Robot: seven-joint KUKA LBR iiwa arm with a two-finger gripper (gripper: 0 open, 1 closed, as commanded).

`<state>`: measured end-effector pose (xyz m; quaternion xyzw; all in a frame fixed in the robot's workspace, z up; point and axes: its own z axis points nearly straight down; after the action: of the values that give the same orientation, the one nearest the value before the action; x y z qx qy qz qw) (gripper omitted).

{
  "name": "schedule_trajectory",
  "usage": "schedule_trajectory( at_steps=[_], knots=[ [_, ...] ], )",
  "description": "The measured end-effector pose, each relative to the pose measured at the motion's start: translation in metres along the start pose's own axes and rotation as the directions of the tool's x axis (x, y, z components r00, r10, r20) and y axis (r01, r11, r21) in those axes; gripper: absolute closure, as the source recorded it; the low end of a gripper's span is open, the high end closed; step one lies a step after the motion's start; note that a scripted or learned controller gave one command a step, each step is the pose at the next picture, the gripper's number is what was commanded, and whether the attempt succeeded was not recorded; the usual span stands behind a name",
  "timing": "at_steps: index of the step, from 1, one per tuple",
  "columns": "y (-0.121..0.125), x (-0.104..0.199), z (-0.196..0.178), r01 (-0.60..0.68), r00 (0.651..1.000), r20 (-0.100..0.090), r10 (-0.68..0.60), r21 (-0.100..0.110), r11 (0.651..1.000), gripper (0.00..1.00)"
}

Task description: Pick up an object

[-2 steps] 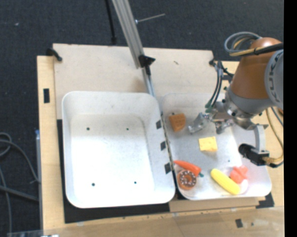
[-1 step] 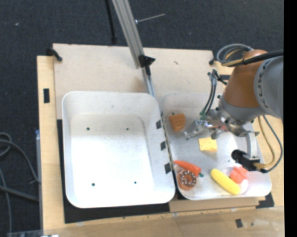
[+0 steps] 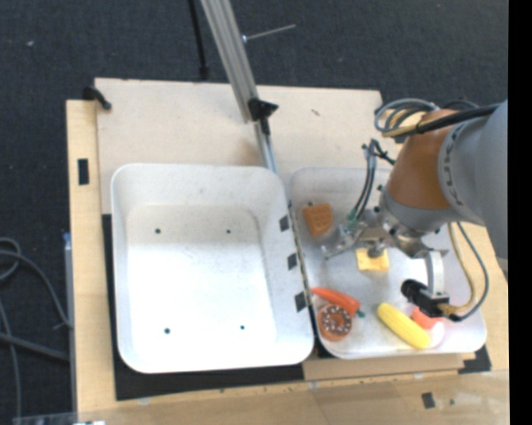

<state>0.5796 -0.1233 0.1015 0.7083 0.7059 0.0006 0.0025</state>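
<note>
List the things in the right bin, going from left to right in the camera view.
Orange block → carrot → yellow cube → corn. The round brown thing under the carrot overlaps it, so I leave it out.

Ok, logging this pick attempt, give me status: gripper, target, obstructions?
Gripper low in right bin, over yellow block. Grasp unconfirmed. Orange block close on its left.
</note>
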Motion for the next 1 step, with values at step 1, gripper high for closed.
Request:
schedule_trajectory(
  at_steps=[1],
  knots=[
    [0.0019, 0.0004, -0.0134, -0.007, 1.0, -0.004, 0.007, -0.006, 1.0, 1.0]
  ],
)
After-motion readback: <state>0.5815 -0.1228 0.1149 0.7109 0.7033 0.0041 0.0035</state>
